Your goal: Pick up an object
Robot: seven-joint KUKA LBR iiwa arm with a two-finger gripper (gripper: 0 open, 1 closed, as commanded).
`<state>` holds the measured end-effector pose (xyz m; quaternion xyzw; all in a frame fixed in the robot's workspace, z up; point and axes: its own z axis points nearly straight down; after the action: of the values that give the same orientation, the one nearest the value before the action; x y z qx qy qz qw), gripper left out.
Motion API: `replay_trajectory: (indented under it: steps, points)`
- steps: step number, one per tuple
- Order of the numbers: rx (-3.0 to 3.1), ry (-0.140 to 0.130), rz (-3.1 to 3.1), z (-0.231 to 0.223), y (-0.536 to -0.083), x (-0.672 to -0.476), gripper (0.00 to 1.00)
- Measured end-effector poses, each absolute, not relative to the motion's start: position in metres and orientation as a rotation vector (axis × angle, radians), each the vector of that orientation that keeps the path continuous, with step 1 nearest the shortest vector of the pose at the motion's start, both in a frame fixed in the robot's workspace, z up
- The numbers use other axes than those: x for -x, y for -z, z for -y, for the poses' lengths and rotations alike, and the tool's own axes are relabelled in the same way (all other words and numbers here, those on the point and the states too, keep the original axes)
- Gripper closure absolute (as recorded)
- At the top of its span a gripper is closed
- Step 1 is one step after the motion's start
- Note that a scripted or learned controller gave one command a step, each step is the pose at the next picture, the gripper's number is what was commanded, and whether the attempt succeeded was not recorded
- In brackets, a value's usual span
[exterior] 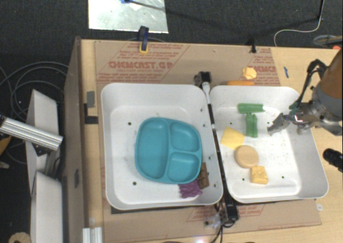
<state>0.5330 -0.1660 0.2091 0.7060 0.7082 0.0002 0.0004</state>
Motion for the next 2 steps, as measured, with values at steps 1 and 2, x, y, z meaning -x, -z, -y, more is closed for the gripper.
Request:
replay_trajectory:
  steps: [1,2]
  points:
    - [-2.215,-0.001,-2.235,0.106,-0.166,-0.519,0.0]
    - [-2.219,0.0,-2.225,0.107,-0.081,-0.538,0.0]
